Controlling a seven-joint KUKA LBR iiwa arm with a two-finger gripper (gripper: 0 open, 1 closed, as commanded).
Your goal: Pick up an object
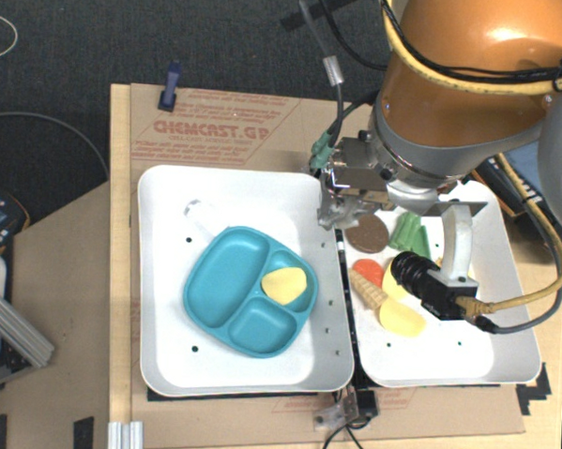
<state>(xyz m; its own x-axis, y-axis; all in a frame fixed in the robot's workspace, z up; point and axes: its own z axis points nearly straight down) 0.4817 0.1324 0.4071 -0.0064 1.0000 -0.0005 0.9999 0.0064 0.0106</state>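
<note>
My gripper point(334, 210) hangs low at the inner edge of the right-hand bin point(499, 371) — I cannot tell if it is open or holding anything. The brown disc point(367, 236) lies just beside it — I think nothing is picked up yet.

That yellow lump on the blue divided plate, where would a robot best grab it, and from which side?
Probably from straight above, pinching the yellow lump across its shorter width, near its middle. It lies low in one compartment of the blue plate, whose raised ridges hinder a sideways approach; its top is uncovered.
</note>
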